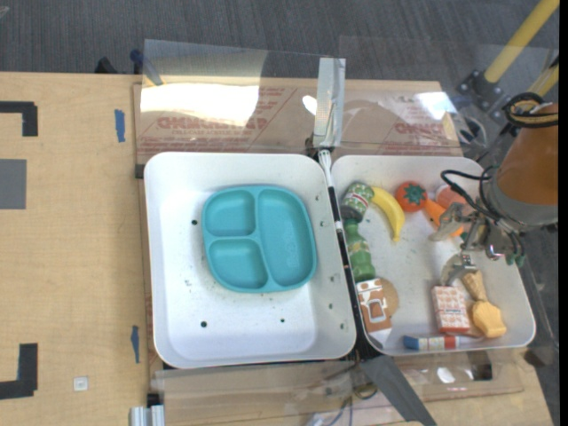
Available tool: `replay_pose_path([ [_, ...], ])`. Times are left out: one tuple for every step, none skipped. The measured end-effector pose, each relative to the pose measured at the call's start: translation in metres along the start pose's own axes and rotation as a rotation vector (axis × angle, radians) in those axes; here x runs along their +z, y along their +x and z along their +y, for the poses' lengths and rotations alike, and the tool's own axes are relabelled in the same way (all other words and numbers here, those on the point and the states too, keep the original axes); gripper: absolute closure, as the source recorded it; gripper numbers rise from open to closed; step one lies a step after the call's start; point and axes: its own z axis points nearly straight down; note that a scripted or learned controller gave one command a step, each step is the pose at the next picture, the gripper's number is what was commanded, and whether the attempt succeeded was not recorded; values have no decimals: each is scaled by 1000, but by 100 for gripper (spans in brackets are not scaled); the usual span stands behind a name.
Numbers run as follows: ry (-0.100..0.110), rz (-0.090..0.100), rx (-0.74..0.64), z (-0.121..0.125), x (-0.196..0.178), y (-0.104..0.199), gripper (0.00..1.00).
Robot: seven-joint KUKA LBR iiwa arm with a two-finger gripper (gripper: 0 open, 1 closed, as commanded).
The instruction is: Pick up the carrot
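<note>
The carrot [437, 209] is a small orange piece lying in the right bin [417, 264], just right of a red tomato [411, 195]. My gripper [457, 247] hangs low over the right side of that bin, directly below and to the right of the carrot. Cables and metal parts clutter it, and an orange patch shows at its upper edge. The arm's orange band [532, 171] sits above it at the right. I cannot make out anything held in the gripper.
The right bin also holds a banana [389, 211], a green can [358, 198], a green packet [360, 257], a brown cookie [377, 302], a red-and-white box [451, 309], a yellow block [488, 319] and a marker [430, 342]. A teal divided plate [259, 238] lies in the left bin [177, 309].
</note>
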Motion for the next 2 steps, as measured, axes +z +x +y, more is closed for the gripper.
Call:
replay_pose_path([
  [-7, 6, -124, -9, 1, -50, 0],
  [-1, -11, -123, -10, -13, -55, 100],
])
